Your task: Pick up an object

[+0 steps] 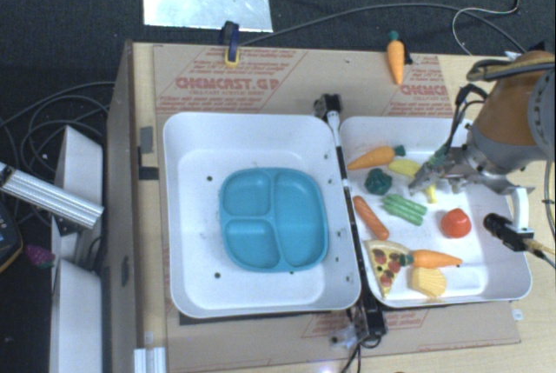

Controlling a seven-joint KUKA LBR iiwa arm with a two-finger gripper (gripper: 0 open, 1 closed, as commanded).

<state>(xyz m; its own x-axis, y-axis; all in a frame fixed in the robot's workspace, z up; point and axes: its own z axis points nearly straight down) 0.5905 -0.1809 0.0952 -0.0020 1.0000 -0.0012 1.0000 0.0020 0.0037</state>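
Nearest the camera, along the front of the right bin (pixel 508 280), lie a pizza slice (pixel 387 262) at about seven o'clock, a yellow cheese wedge (pixel 426 281) at six and an orange carrot (pixel 434 258) just above it. A step farther in, a red tomato (pixel 455 223) sits toward four o'clock of the bin's middle, a second carrot (pixel 370 217) runs along the left wall at nine, and a green ridged bean pod (pixel 405 209) lies near the centre. Beyond these, a dark green broccoli piece (pixel 378 182) and a yellow piece (pixel 405 167) crowd together, with a third carrot (pixel 372 157) at eleven o'clock. The gripper (pixel 432 176) hangs just above the bean pod, beside the yellow piece; whether its fingers are spread or closed cannot be told, and nothing can be seen held in it. In the left bin (pixel 195 145) a blue divided plate (pixel 273 218) rests alone. Farthest off, one more carrot (pixel 396 58) lies on the cardboard (pixel 287 76) at twelve o'clock. The likely trouble is crowding: a descent here could land between the yellow piece, broccoli and bean pod, nudging them aside or pinching two together, and the smooth rounded toys may slip free.
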